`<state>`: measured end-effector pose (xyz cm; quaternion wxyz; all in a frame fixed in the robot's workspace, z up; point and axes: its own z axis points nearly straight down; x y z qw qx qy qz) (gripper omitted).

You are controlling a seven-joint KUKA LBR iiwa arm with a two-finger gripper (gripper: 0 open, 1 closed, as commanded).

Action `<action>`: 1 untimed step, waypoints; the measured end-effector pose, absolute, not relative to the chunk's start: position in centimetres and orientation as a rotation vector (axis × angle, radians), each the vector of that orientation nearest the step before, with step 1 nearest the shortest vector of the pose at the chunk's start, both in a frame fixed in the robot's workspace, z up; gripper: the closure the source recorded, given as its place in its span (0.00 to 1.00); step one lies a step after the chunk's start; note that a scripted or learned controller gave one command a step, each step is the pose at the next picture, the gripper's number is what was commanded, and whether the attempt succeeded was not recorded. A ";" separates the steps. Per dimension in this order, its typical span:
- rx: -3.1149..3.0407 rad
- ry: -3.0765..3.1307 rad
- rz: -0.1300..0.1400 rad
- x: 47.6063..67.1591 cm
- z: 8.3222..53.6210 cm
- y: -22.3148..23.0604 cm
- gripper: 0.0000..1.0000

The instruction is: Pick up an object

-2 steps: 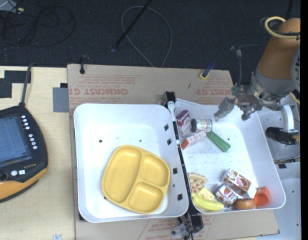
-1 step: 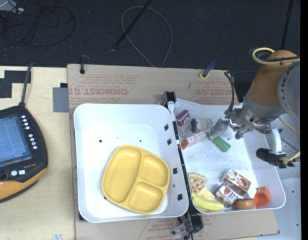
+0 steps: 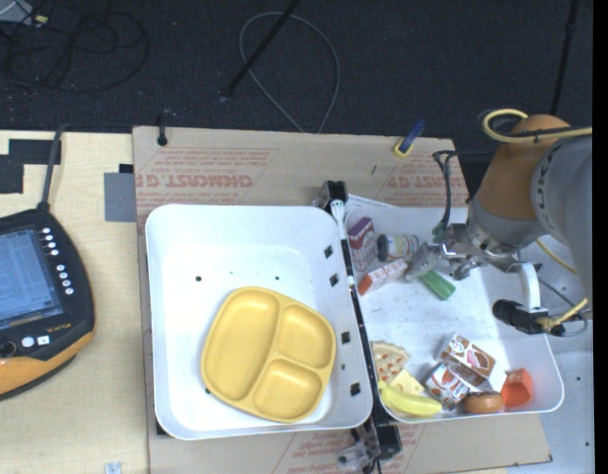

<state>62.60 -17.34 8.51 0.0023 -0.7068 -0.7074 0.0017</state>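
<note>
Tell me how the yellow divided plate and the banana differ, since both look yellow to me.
The yellow divided plate is broad and flat with three compartments; the banana is small, narrow and curved. The plate lies alone in the left bin; the banana sits crowded among snack packets at the near edge of the right bin. The plate is a paler yellow, the banana brighter. Both lie far from the gripper.

The arm (image 3: 551,191) is reaching in from the right edge of the view, its grey body and orange band sitting high and its wrist angling down and to the left. The claw (image 3: 429,261) is hanging low at the end of that wrist, pointing leftward, with cables looping around the wrist; whether the claw is gripping anything is too small and cluttered to tell.
</note>
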 end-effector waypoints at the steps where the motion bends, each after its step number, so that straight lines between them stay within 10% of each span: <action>1: -2.220 -2.218 0.003 62.6 9.8 -17.4 1.00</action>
